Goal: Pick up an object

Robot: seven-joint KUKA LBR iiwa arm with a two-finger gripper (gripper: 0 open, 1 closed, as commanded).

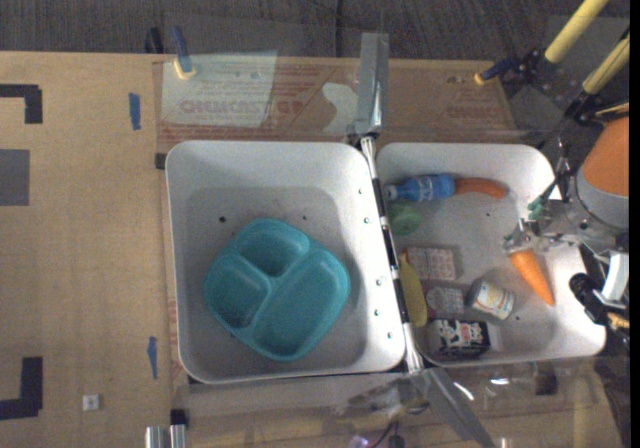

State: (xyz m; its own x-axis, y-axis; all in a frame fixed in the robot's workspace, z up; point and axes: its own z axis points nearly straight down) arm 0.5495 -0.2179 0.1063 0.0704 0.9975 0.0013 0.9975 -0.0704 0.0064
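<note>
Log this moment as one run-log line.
arm: over right bin | pincer: beside carrot, grip unclear | left bin: teal tray | pick: not confirmed

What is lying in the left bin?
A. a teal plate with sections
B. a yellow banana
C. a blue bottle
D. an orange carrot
A: the teal plate with sections lies alone in the left bin, while the blue bottle, carrot and banana are in the right bin.
</note>
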